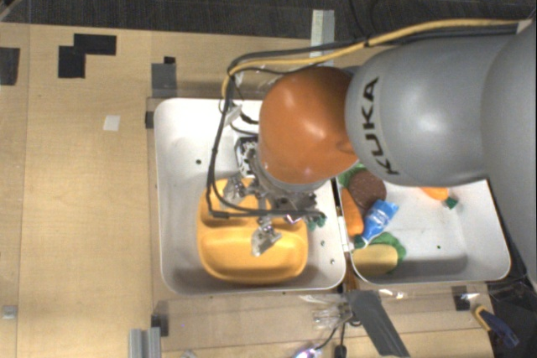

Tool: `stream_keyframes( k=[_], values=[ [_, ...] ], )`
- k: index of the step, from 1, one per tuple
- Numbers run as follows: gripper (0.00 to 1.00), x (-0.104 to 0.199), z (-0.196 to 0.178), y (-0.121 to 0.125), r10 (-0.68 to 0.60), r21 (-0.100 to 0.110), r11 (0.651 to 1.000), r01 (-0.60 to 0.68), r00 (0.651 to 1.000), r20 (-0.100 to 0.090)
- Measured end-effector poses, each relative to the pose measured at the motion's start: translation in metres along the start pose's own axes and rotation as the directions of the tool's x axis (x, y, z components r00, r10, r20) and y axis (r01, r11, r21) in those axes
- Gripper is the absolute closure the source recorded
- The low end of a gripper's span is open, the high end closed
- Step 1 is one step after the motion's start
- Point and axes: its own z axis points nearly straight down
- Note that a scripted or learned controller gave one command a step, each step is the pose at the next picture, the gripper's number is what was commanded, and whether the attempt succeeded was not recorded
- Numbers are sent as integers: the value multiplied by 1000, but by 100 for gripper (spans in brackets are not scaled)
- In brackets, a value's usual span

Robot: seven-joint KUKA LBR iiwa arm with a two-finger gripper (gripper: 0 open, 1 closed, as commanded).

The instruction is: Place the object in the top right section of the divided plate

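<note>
The yellow divided plate [243,254] lies in the front half of the left white bin [180,180]. My gripper [267,237] hangs directly over the plate's upper middle, under the orange wrist band [302,130], which hides the plate's far part. A small green bit [317,220] peeks out at the wrist's right edge; what it belongs to is hidden. I see nothing clearly held.
The right bin [470,260] holds a brown lump [367,189], a blue packet [378,218], an orange carrot-like piece [354,220], a yellow and green item [379,253] and an orange piece with a green tip [438,195]. Black cables [220,155] loop beside the wrist.
</note>
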Motion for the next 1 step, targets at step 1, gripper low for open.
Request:
stream_keyframes(
  k=[1],
  values=[
    [0,10,64,-32,-241,9,970,241,970,20]
  ],
)
